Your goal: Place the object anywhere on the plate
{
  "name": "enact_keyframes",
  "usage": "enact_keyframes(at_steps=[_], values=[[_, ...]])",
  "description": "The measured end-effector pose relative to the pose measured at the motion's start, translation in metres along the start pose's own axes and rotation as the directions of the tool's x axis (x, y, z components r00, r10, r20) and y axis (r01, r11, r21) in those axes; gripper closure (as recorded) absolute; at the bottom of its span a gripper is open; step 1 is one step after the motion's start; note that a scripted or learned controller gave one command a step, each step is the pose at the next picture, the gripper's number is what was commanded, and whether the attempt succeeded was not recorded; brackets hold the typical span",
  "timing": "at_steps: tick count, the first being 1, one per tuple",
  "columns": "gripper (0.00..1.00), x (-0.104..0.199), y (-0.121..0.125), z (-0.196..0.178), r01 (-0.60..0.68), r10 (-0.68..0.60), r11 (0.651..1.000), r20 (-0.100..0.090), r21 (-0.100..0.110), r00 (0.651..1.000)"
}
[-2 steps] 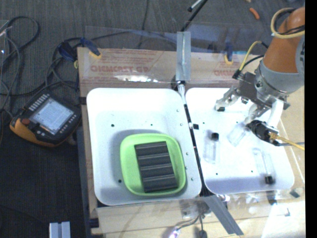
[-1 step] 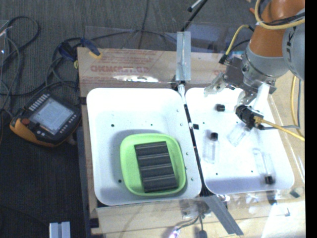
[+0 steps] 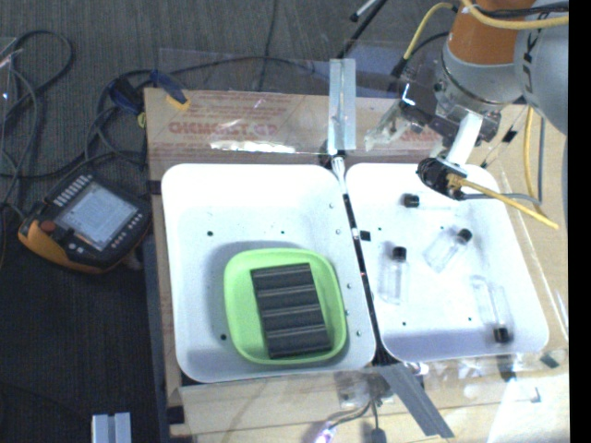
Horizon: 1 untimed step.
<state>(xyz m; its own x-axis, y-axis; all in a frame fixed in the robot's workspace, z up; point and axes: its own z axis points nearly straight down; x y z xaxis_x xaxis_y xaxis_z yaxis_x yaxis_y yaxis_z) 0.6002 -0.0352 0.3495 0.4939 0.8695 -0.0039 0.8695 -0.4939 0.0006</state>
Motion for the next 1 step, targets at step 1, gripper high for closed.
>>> enact_keyframes(at_steps=[1], values=[[0.0, 0.0698, 0.0172, -0.0547, 0.017, -0.017, 1.0, 0.001, 0.0, 1.0]])
